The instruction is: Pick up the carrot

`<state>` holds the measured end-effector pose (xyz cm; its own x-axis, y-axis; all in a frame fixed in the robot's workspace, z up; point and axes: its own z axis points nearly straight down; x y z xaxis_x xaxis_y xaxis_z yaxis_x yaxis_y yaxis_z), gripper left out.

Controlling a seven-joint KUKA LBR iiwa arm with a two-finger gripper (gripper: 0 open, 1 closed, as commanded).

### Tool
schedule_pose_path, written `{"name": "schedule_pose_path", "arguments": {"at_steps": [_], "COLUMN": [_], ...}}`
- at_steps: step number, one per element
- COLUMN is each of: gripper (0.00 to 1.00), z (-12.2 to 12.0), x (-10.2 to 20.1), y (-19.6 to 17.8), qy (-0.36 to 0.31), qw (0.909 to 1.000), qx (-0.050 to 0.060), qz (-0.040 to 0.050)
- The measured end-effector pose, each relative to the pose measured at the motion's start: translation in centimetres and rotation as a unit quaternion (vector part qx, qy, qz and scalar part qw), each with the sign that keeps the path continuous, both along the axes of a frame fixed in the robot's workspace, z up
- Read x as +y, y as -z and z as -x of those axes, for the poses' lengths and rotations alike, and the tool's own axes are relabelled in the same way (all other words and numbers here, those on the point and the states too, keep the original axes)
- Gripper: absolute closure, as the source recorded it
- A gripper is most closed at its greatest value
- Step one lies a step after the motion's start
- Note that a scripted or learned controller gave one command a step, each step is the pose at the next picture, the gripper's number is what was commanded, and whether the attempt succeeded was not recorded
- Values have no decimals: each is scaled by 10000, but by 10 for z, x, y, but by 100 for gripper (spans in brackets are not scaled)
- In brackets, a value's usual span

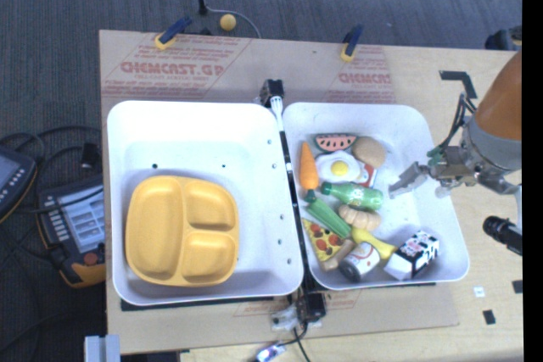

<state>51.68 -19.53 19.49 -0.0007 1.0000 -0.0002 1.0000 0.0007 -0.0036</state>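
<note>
- The arm (501, 119) reached in from the right, its orange band at the frame's edge and the grey wrist below it.
- The gripper (407, 180) hung over the right part of the right bin (441, 140), its fingers (411, 177) pointing left toward the pile of toys.
- The fingers stood somewhat apart, with nothing between them.
- The carrot (308, 166) lay along the left wall of the right bin, thick end up and thin end down, well apart from the gripper.
- Just right of the carrot lay a fried egg (341, 169), with a watermelon slice (333, 142) above it and a tan bread roll (369, 151) to its upper right.
- A green bottle (352, 197) lay on its side below the egg, between the carrot and the gripper.
- Lower down sat a green vegetable (327, 216), a pizza slice (321, 240), a banana (377, 244), a can (358, 261) and a cow-patterned carton (413, 255).
- The left bin (170, 131) held a yellow divided plate (181, 228) in its lower left part.
- Both bins rested on a cardboard sheet (170, 68) held by two blue and yellow clamps (172, 31) at its far edge.
</note>
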Motion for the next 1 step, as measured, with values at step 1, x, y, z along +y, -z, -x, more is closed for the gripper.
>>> {"name": "schedule_pose_path", "arguments": {"at_steps": [1], "gripper": [0], "z": [-18], "x": [160], "y": [13], "qy": [-272], "qw": [9996], "qx": [9], "qz": [-27]}}
